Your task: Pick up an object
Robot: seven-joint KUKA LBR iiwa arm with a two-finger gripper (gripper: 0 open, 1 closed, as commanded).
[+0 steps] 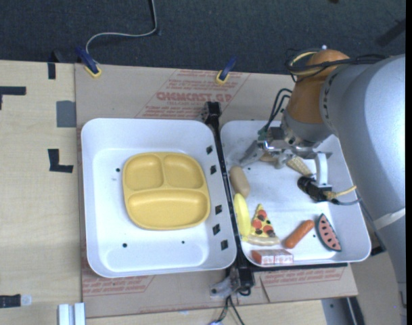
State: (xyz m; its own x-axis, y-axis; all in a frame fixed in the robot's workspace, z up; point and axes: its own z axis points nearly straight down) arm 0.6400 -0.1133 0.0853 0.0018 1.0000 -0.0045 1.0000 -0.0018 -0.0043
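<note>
My gripper [265, 153] hangs low over the back of the right bin [348, 212], under the orange-banded wrist. Toy foods lie in front of it in this bin. A beige potato-like piece [239, 179] sits just left of and below the gripper, near the bin's left wall. Below that lie a yellow banana [241, 213] and a pizza slice [262, 223]. An orange sausage [298, 233] and a watermelon slice [327, 232] lie at the front right. A red and white bar [272, 256] rests against the front wall. I see nothing held.
The left bin [101, 202] holds a yellow divided plate [166, 189]. A black divider [221, 181] runs between the two bins. The grey arm covers the right bin's far right side.
</note>
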